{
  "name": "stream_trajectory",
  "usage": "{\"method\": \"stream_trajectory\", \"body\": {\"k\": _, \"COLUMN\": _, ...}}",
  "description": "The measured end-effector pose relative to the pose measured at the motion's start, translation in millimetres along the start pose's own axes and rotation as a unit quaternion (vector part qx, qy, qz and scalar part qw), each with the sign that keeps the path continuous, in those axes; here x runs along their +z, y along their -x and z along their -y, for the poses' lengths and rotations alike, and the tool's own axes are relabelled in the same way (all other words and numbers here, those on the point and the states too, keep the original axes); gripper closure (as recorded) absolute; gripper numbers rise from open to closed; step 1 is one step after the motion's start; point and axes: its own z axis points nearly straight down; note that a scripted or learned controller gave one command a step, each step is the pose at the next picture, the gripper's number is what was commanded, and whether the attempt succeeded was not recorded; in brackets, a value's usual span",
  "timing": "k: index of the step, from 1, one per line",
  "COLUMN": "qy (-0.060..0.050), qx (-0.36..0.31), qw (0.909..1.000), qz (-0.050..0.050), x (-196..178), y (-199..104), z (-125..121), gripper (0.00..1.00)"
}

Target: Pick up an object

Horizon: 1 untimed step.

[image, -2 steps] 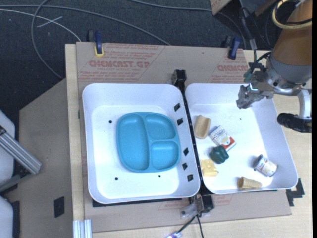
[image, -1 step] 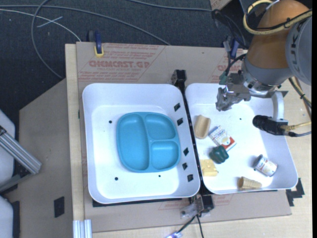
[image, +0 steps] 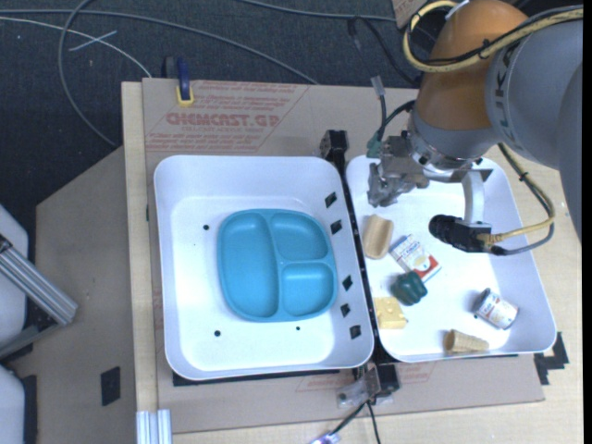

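Note:
My gripper [image: 382, 191] hangs over the far left corner of the right bin [image: 523, 276], just above a tan bread-like piece [image: 376, 236]. Nearby in that bin lie a small red and white packet [image: 417, 256], a teal lump [image: 410, 288], a yellow cheese-like wedge [image: 390, 314], a small silver can [image: 495, 308] and a tan wedge [image: 467, 342]. Nothing shows in the gripper's grasp.
The left bin [image: 185, 248] holds a blue divided plate [image: 277, 264]. A black divider with clips [image: 347, 248] runs between the bins. A black part with a yellow cable [image: 461, 232] juts from the arm over the right bin. Cardboard lies behind the bins.

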Motion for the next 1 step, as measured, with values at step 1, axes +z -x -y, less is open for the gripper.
{"method": "stream_trajectory", "body": {"k": 1, "qy": 0.000, "qx": 0.000, "qw": 1.0000, "qz": 0.000, "x": 8.9, "y": -56.2, "z": 2.9, "gripper": 1.00}}
